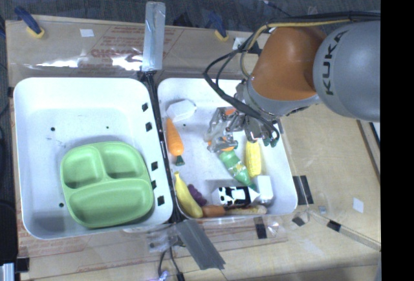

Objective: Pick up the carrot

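The orange carrot lies along the left wall of the right bin, its green end pointing toward the front. My gripper hangs over the middle of that bin, to the right of the carrot and apart from it. Its metal fingers point down and left with a gap between them, and nothing is held there. The grey arm with its orange band comes in from the right.
In the right bin lie a white object, a green bottle, a corn cob, a banana, a black-and-white cow toy and a white block. A green divided plate sits in the left bin.
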`<state>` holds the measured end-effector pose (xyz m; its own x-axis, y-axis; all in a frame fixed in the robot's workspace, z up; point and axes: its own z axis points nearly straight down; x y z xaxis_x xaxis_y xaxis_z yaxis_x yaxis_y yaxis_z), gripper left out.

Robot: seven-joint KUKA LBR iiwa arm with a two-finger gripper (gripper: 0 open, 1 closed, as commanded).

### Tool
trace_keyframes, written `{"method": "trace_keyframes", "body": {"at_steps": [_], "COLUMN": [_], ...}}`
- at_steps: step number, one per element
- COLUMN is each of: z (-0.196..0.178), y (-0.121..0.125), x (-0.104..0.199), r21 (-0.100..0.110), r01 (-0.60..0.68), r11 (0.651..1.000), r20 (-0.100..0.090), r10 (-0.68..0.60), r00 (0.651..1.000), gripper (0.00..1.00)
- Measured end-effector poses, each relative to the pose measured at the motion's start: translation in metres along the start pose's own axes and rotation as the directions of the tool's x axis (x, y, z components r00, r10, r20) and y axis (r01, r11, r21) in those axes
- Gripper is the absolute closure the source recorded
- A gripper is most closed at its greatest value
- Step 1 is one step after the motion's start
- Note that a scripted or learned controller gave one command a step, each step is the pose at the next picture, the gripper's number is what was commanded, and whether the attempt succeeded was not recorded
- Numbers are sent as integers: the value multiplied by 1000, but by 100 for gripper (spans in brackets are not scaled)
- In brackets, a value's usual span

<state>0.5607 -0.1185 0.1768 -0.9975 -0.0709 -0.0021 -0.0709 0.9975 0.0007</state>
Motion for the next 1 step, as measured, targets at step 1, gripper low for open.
{"method": "trace_keyframes", "body": {"at_steps": [1], "z": [-15], "y": [73], "x": [38], "r21": [-1], "r01": [-137], "r11": [991], "r20": [-2], "r10": [137], "r00": [991], "gripper": [100]}}
